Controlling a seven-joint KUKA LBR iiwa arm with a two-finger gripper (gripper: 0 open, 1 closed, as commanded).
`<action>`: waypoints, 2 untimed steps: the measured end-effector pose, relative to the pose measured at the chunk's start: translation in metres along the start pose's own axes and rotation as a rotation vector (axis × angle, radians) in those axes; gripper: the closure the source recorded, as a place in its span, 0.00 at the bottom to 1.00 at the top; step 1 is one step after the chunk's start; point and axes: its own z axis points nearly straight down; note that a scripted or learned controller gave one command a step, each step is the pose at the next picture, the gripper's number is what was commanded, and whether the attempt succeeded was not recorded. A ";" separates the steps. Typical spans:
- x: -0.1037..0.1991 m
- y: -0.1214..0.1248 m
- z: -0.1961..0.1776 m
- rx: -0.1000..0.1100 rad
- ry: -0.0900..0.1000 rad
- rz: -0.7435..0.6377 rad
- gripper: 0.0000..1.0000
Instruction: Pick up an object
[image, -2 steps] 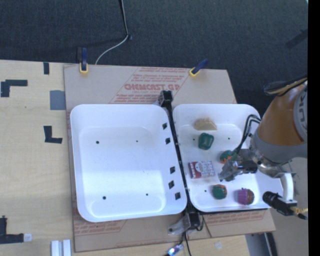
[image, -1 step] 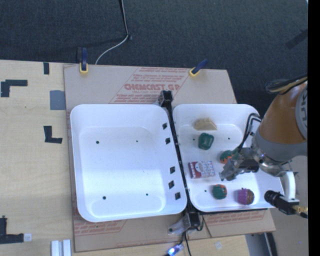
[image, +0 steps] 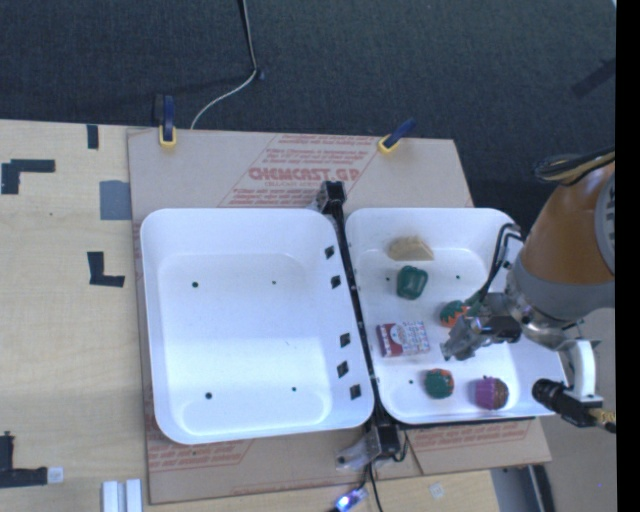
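Note:
The right bin (image: 470, 225) holds several small objects: a tan lump (image: 410, 248) at the back, a green block (image: 411, 282), a red-and-white packet (image: 403, 339), a green-and-red ball (image: 438, 382) and a purple object (image: 489, 392) near the front. A small green-and-orange object (image: 454, 313) lies right beside my gripper (image: 466, 334), which hangs low over the bin's right half, partly covering it. I cannot make out whether anything sits between the fingers.
The left bin (image: 245, 320) adjoins the right one along a black clipped divider (image: 343, 300). Both rest on a cardboard sheet (image: 300, 175) held by clamps. The arm's orange band (image: 570, 235) and grey wrist overhang the right bin's right edge.

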 end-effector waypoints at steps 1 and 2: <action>0.000 -0.001 -0.008 0.005 0.001 0.000 1.00; 0.016 -0.001 -0.168 -0.077 -0.020 -0.008 1.00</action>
